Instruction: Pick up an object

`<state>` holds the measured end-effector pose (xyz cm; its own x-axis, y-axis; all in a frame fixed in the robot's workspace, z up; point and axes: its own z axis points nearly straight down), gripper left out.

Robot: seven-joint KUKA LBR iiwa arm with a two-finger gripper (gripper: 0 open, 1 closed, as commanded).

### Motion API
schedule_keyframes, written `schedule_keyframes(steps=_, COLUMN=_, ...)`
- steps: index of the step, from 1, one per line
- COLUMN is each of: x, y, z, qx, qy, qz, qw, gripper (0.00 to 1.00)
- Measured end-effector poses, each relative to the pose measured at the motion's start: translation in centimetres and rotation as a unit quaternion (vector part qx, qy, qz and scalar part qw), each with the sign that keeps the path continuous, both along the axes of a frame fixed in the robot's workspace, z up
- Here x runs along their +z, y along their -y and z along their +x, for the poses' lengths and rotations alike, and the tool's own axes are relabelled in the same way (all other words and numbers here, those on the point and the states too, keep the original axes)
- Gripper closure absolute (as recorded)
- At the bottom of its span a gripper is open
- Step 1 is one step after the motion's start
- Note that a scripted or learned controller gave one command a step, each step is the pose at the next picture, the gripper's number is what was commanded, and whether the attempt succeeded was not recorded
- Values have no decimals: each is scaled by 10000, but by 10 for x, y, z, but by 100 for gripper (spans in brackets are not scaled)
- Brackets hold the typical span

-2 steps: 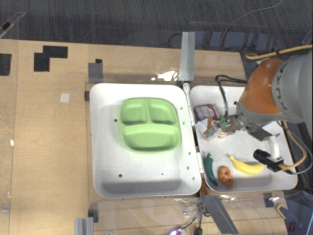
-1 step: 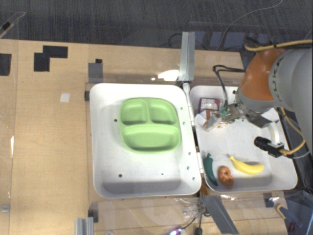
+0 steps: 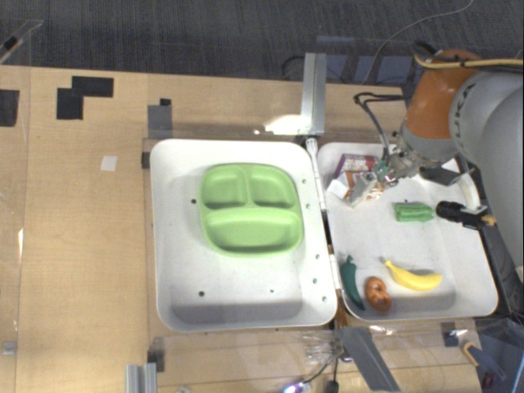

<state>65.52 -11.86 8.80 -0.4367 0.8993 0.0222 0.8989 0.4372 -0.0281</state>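
Gripper (image 3: 378, 177) sits low over the back of the right bin (image 3: 483, 297), right at the small packet (image 3: 354, 169) near the rear left corner of that bin; packet and fingertips overlap in the camera view, so contact looks likely but I can't confirm it. Finger state: cannot tell, the wrist and clutter hide the gap. Step in hand, as I read it: approach/grasp attempt on the packet, not yet a lift, since the packet seems to lie on the bin floor. Other candidates in the same bin: green block (image 3: 413, 212) just right of the gripper, yellow banana (image 3: 414, 277) near the front, reddish apple (image 3: 377, 293) beside it, dark green pepper (image 3: 350, 278) against the front left wall. Left bin (image 3: 164, 219) holds a green divided tray (image 3: 250, 207), well apart from the arm. Next move calls for closing squarely on the packet, then a straight vertical lift to check it actually comes up. Risk: packet is flat and thin, fingers may skid off or just push it into the bin wall. If it slips, the green block is the nearest easier target.
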Motion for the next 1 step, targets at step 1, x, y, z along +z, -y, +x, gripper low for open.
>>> schedule_keyframes(steps=1, x=10, y=0, z=-1, qx=34, qy=-26, qz=-12, qw=10000, gripper=100)
